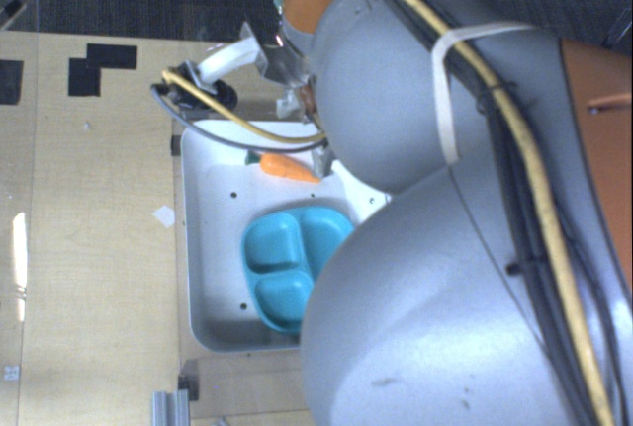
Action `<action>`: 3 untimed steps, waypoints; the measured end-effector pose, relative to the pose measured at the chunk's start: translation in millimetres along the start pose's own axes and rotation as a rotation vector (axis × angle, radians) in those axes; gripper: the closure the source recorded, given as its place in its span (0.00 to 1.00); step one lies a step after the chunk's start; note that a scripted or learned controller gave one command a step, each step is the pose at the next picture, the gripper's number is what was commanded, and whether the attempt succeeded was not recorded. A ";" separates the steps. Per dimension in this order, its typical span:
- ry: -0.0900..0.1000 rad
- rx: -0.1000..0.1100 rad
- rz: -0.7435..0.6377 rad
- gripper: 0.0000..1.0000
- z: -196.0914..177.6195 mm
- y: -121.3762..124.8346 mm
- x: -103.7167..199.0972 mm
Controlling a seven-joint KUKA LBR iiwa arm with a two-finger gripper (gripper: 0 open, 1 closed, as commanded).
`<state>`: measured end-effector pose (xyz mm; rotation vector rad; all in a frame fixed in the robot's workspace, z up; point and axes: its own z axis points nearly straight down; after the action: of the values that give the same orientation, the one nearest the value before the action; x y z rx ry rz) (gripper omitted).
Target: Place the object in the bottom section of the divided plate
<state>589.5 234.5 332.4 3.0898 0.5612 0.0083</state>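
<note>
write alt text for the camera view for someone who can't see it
A large grey robot arm fills the right side, reaching over a white bin. A blue divided plate lies in the bin, with an orange carrot beyond it near the bin's far edge.

Divided plate (287, 261): light blue, with rounded compartments, lying flat on the floor of a white bin (208, 246); its right part is hidden by the arm. Carrot (288, 168): orange, elongated, lying on its side near the bin's far wall, apart from the plate, not in any compartment.
</note>
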 end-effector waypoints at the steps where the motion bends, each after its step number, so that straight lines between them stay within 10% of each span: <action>1: 0.002 -0.002 0.000 1.00 -9.5 1.2 1.6; 2: 0.001 -0.002 0.000 0.00 -9.4 1.0 1.6; 3: 0.003 -0.003 0.000 1.00 -18.7 2.0 3.3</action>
<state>593.2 233.8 351.1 3.0874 0.5612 0.0132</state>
